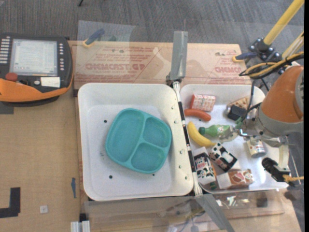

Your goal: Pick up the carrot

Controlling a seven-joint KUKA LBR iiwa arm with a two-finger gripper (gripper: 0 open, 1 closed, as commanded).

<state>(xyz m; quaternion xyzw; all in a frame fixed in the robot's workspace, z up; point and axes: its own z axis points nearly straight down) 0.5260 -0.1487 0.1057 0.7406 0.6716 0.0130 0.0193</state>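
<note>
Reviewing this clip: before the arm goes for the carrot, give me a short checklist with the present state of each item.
1. Carrot in sight: ok. It lies flat in the right bin, near its left wall.
2. Top of the carrot uncovered: ok. Nothing lies over it.
3. Room around it: not ok. The small red and white box sits just behind it and the banana just in front.
4. Hand lined up over the carrot: not ok. It is off to the right, by the green bottle.
5. Hand free of any object: cannot tell. The arm's body hides it.
6. Teal plate out of the way: ok. It is in the left bin.
</note>
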